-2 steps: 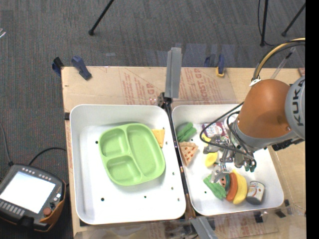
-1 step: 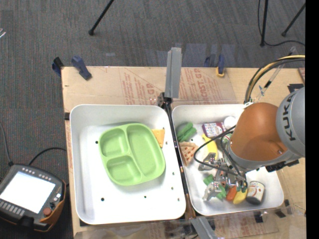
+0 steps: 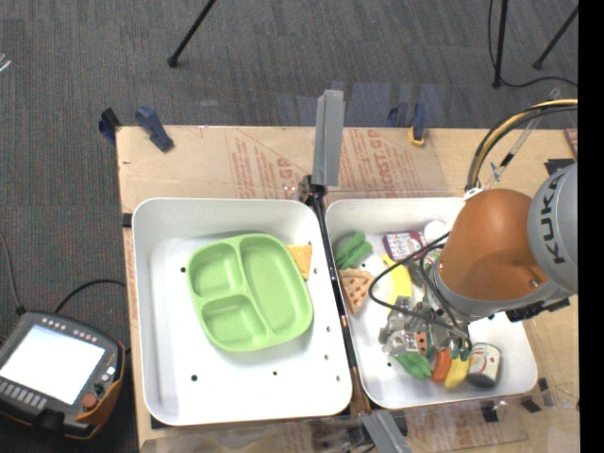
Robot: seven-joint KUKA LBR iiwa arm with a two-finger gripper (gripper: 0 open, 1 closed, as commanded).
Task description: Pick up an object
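- Arm (image 3: 495, 253) comes in from the right of the frame: a smooth, rounded orange band over a grey wrist, with black cables looping round it.
- Gripper (image 3: 415, 333) hangs low in the right bin (image 3: 514, 385), lower centre-right of the frame; how it stands, and whether it has hold of anything, I cannot tell (cables and wrist crowd the view).
- Toys lie in a heap just beside it: a green piece (image 3: 412, 363), an orange carrot (image 3: 442, 364), a yellow piece (image 3: 458, 370) and a small can (image 3: 483, 366).
- Further up that bin: a green leafy toy (image 3: 353, 249), a pizza slice (image 3: 356, 289), a purple packet (image 3: 403, 245).
- Left bin (image 3: 160, 253), white and shallow with rounded corners, holds a glossy green tray (image 3: 250, 291) with three compartments; an orange wedge (image 3: 301, 257) touches the tray's right edge.
- Both bins sit on brown cardboard (image 3: 217, 163) printed in red; around it is dark grey carpet (image 3: 94, 55).
- A pendant (image 3: 57, 371) with a pale screen lies at lower left.
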